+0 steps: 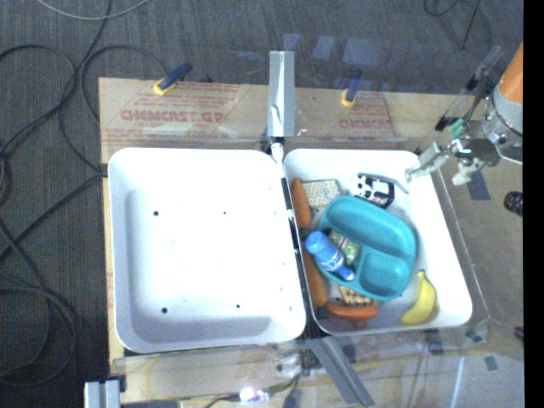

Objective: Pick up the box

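The desk (195,113) carries two white bins. The right bin (449,253) holds a teal tray (374,245), a banana (419,300), a bottle (327,256) and the box (320,194) at its far left corner. The gripper (438,161) hovers over the bin's far right corner; whether its jaws are parted, I cannot tell.

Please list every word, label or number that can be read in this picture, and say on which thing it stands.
Red print on the cardboard sheet behind the bins: mirrored or blurred, not legible.
Red print on the cardboard behind the right bin: too blurred to read.
Label on the blue bottle: too small to read.
Patterned box: no readable text.
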`<state>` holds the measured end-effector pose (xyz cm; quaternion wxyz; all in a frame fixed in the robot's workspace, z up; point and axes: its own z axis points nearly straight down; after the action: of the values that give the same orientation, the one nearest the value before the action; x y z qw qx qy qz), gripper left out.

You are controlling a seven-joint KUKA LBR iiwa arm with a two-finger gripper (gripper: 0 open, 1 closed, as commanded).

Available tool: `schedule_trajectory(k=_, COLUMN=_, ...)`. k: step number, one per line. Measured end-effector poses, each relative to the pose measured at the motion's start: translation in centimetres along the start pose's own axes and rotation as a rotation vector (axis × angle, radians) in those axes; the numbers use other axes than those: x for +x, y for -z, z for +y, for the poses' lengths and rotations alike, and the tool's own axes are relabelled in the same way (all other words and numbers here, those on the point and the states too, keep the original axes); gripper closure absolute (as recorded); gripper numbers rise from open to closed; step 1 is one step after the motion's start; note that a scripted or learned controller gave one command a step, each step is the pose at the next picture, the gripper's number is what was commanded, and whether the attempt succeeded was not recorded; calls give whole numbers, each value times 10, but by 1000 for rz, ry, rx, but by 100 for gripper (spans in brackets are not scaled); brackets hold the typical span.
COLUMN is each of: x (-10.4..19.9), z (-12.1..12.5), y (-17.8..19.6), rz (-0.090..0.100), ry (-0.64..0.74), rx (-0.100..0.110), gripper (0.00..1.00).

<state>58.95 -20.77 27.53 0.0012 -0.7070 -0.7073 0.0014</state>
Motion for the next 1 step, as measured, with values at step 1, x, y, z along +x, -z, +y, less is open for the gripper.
schedule_trajectory(k=1, x=39, z=-20, y=-169, rz=1, ry=90, rx=-2, gripper=0)
